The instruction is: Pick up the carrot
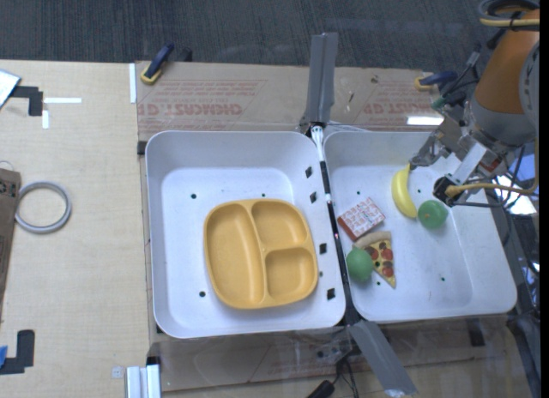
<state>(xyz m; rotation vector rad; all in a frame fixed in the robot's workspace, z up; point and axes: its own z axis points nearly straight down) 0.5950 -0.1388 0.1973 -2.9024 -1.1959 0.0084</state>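
Lower frame, left bin point(163, 242): a yellow divided plate point(257, 252) lies flat in the middle, its three compartments bare.

Lower frame, right bin point(480, 289): a toy pizza slice point(383, 259) lies near the bin's left wall, and a green ball point(359, 264) touches the slice's left edge. Just above them sits a small red-and-white box point(361, 218), tilted, close to the divider between the bins.

Mid frame, right bin: a second green ball point(432, 214) rests just right of the lower tip of a banana point(403, 192), which lies nearly upright in the picture.

Above and right of the banana the gripper point(433, 169) hangs over the bin's upper right part, near the banana and the second ball. Nothing is seen between the jaws, and their state cannot be told.

The carrot's position cannot be told from this view.

Left of frame, on the bench point(77, 302): a roll of tape point(41, 206) lies flat, well apart from the bins.

Upper frame: a blue clamp point(157, 62) sits at the far corner of the cardboard sheet point(223, 96) behind the bins.
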